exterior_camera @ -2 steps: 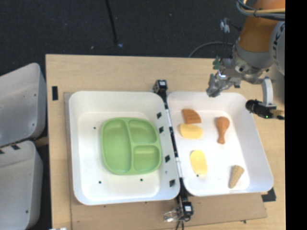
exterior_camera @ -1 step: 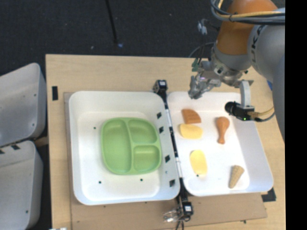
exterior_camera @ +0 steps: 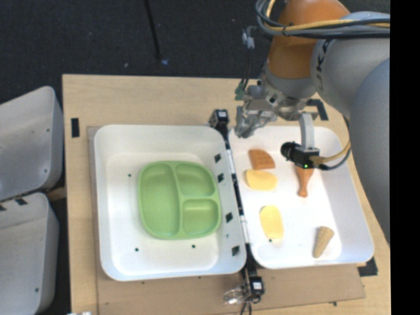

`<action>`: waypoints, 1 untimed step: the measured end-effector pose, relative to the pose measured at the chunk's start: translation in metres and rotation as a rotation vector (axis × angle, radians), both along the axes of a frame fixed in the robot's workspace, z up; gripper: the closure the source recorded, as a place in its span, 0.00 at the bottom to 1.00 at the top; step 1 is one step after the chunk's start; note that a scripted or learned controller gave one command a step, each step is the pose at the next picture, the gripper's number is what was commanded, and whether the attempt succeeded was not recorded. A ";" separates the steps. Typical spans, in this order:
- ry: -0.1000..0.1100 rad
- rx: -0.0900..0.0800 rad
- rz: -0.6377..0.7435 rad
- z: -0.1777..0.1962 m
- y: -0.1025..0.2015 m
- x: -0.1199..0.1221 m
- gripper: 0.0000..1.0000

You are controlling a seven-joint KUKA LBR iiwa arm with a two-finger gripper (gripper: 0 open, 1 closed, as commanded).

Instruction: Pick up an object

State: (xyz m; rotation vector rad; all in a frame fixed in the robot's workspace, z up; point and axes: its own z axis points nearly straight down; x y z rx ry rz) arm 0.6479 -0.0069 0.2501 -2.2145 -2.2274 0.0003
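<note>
My gripper (exterior_camera: 245, 127) hangs over the far left corner of the right bin (exterior_camera: 348, 215), just above and to the left of a brown toast-like piece (exterior_camera: 261, 159). Nothing shows in its grasp. Below the toast lies a pale yellow piece (exterior_camera: 261, 180), and nearer the front a second yellow piece (exterior_camera: 272, 222). An orange-brown drumstick shape (exterior_camera: 303, 181) lies to the right of the toast, partly under a black part of the arm. A tan cone (exterior_camera: 322, 241) rests at the front right of the bin.
A green divided plate (exterior_camera: 178, 199) sits in the middle of the left bin (exterior_camera: 108, 241). The bins' shared wall with black clips (exterior_camera: 231, 195) runs between them. The grey arm with its orange band (exterior_camera: 305, 28) covers the far right.
</note>
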 end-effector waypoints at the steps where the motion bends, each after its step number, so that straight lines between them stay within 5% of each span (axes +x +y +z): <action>1: 0.001 0.000 0.000 -0.011 0.049 0.005 1.00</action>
